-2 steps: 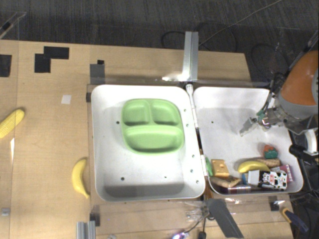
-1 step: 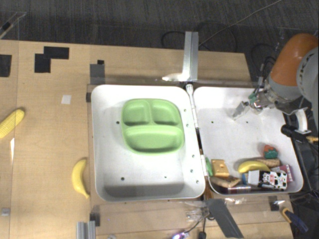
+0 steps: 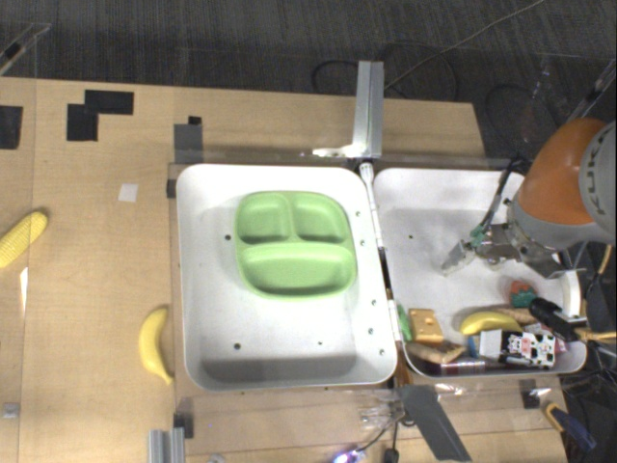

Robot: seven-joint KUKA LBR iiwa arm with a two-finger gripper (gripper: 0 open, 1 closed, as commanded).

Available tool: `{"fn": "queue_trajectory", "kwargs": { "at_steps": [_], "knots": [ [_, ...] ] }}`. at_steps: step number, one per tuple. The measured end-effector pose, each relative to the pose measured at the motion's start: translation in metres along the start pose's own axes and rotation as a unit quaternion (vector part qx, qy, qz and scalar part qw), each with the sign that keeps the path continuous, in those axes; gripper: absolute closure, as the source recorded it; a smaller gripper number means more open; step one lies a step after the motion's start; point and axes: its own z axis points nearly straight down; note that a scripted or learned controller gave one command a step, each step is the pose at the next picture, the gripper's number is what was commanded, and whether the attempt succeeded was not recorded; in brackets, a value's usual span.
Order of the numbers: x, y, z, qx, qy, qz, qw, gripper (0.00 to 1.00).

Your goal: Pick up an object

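We see the claw (image 3: 461,256) spread wide, grasping nothing; the banana (image 3: 490,321) lies just below and slightly right of it, long axis crosswise; we must descend there.

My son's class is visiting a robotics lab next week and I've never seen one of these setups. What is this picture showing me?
A single camera looks down at a slant on a wooden bench with two shallow white bins. The grey and orange shape at the right is a robot arm; its pincer hovers over the right bin, with nothing visibly between its fingers. Small items crowd that bin's near edge, including a toy banana and a yellow block. The left bin holds a green divided plate. Outside the bins, another banana and a corn cob lie on the bench.
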Motion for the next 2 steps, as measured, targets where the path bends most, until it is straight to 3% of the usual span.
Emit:
{"fn": "queue_trajectory", "kwargs": {
  "at_steps": [1, 2],
  "knots": [
    [-0.0435, -0.0748, -0.0013, -0.001, -0.002, -0.039, 0.9992, 0.0],
    [-0.0419, -0.0716, -0.0113, -0.003, 0.0, -0.04, 0.9992, 1.0]
  ]
}}
